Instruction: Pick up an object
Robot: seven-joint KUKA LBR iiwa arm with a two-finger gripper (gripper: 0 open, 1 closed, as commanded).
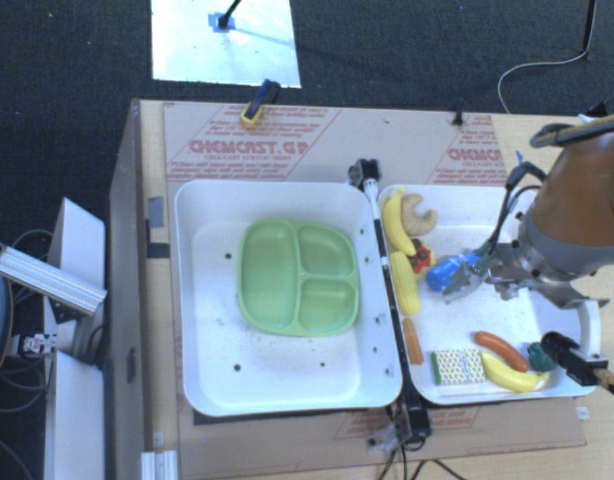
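My gripper (474, 271) reaches in from the right, low over the middle of the right bin (457, 196). Its tip is right against a blue object (444, 273), which lies on the bin floor. Whether it grips the blue object is unclear. Left of that lie a corn cob (403, 282), a small red piece (422, 259), a yellow banana (392, 218) and a tan piece (419, 212). Along the front of the bin are an orange stick (412, 340), a checkered green-yellow block (457, 366), a red sausage (501, 348) and a second banana (511, 372).
The left bin (212, 368) holds a green divided plate (297, 276). The arm's orange band (587, 198) hangs over the right bin's right side. A small dark green item (540, 358) sits by the front right corner.
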